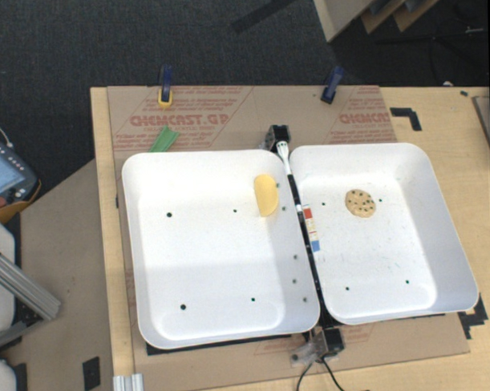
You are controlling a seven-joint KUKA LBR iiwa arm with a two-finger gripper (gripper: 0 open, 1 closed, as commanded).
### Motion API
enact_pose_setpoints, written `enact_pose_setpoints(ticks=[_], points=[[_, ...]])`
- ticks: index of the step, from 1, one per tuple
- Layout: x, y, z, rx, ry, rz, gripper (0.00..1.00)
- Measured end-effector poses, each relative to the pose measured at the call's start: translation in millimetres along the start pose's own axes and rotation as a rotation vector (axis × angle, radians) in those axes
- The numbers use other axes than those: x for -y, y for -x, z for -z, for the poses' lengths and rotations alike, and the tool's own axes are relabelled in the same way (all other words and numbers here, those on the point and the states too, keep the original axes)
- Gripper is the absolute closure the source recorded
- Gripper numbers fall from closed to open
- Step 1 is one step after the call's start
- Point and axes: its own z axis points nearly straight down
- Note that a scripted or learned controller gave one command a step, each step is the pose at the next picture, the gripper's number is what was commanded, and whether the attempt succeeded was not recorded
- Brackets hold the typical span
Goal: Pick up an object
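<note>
A pale yellow, oblong object (266, 195) lies in the left white bin (161, 314), close to its right wall and toward the far side. In the right white bin (448, 264) a round tan cookie with dark specks (360, 203) rests on the floor near the far middle.
The bins sit side by side on a cardboard sheet (226, 111) held by blue clamps (165, 80) at the far edge. A green strip (163, 139) lies on the cardboard behind the left bin. A black divider with a cable (298, 221) runs between the bins.
</note>
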Motion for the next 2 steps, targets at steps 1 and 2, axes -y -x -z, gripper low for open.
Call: enact_pose_setpoints(ticks=[1, 2], points=[[-1.0, 0.5, 11.6, 0.005, 0.007, 0.0, 1.0], [-0.9, 0.5, 11.1, 0.004, 0.005, 0.0, 0.0]])
